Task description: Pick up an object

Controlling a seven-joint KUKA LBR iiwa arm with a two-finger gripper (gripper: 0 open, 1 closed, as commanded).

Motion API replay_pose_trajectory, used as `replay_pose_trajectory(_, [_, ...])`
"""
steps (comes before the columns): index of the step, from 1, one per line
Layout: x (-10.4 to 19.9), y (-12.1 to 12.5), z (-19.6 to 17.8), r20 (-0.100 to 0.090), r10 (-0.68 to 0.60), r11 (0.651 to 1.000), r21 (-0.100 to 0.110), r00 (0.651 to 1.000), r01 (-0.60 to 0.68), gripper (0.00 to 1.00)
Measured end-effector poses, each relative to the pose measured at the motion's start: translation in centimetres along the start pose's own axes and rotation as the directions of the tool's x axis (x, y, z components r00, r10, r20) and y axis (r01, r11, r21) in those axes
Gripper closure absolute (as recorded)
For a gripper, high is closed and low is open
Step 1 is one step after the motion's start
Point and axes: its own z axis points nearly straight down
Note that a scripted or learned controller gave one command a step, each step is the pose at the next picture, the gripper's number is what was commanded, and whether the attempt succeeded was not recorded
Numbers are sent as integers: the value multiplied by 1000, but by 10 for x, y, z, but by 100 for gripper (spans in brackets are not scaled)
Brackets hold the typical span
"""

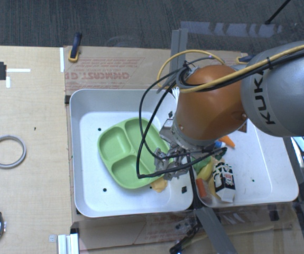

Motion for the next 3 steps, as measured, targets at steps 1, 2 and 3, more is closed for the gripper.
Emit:
replay_pose_trajectory(1, [69, -25, -20, -1, 27, 1000, 1, 1000, -27, 100])
replay_pose_trajectory(2, [83, -46, -20, 0, -303, 953, -1, 953, 303, 100])
replay_pose_trajectory(3, [63, -21, -22, 1, -610, 792, -1, 792, 610, 100])
